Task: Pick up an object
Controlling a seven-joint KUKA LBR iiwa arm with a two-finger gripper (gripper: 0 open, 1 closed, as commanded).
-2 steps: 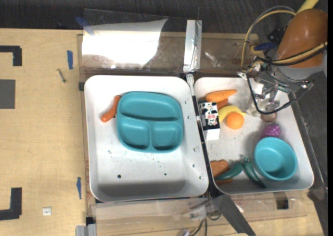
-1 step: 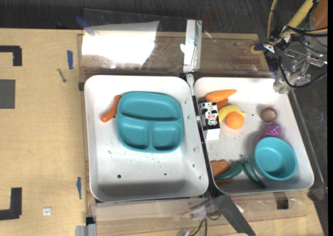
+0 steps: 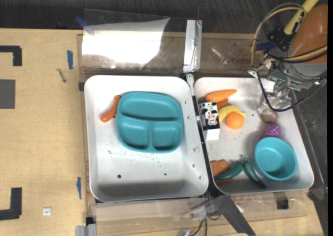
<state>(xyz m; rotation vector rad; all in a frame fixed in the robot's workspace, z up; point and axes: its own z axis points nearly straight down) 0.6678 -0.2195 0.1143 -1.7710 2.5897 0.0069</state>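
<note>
White carton [image 3: 210, 120] with black cow-like patches, no legible writing, beside orange ball [image 3: 235, 120], end effector [image 3: 274, 96] state unclear

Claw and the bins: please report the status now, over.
Claw above the right bin's upper right corner, nothing seen between its fingers. Small brownish object just below it. Cables loop around the wrist; purple item close by.

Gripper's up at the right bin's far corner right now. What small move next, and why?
Probably ease the gripper straight down toward the small brownish object just beneath it in the right bin. That piece lies apart from the purple item and the teal bowl, so it looks like the nearest uncrowded pick.
</note>
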